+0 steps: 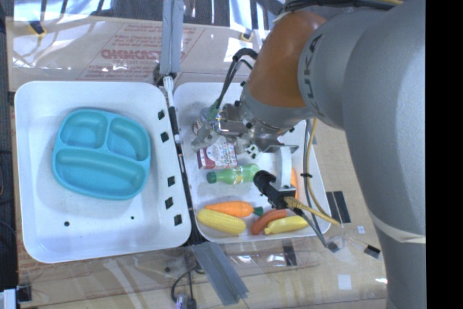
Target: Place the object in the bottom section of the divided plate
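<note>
The arm point(340, 61) reached in from the right and hung over the right bin point(189, 101), its orange band just above the wrist. The gripper point(217, 128) sat low over the upper left part of that bin, above a red and white packet point(221, 154). Whether it was spread or pressed together could not be told from this angle, and nothing could be seen pinched in it.

Below the packet lay a small green bottle point(233, 174) on its side. Nearer the front wall of the same bin were a carrot point(233, 209), a corn cob point(221, 222) just beneath it, and a hot dog point(278, 222) to their right. A small white die point(251, 151) with black dots sat just right of the packet. Which of these was the object to be moved could not be told; all of them lay in the right bin.

The blue divided plate point(101, 153) rested in the left bin point(36, 228), well apart from the gripper. Its long bottom section point(98, 171) ran across the near side, with two smaller sections behind it. Both bins stood side by side on the counter point(94, 47), their inner walls touching.
</note>
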Controlling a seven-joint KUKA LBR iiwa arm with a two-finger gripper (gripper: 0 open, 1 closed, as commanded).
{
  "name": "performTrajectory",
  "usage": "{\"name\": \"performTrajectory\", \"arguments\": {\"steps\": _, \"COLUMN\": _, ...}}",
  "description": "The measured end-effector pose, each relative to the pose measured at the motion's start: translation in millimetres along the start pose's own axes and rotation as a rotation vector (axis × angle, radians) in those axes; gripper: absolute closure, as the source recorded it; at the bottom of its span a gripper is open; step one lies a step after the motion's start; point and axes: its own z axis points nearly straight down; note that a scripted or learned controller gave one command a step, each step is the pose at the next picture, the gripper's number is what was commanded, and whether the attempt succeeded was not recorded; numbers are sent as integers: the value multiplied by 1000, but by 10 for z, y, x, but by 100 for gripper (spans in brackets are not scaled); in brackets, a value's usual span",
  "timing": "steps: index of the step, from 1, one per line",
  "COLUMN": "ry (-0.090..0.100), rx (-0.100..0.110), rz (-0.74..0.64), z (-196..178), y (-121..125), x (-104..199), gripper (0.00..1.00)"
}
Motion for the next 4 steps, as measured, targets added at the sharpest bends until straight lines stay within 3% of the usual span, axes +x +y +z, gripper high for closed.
{"name": "performTrajectory", "arguments": {"steps": 1, "ry": 0, "rx": -1, "rz": -29, "z": -134, "y": -203, "x": 885, "gripper": 100}}
{"name": "performTrajectory", "arguments": {"steps": 2, "ry": 0, "rx": -1, "rz": -29, "z": -134, "y": -202, "x": 882, "gripper": 0}}
{"name": "performTrajectory", "arguments": {"steps": 3, "ry": -1, "rx": 1, "rz": -36, "z": -224, "y": -197, "x": 891, "gripper": 100}}
{"name": "performTrajectory", "arguments": {"steps": 4, "ry": 0, "rx": -7, "rz": -223, "z": -1534, "y": -655, "x": 867, "gripper": 100}}
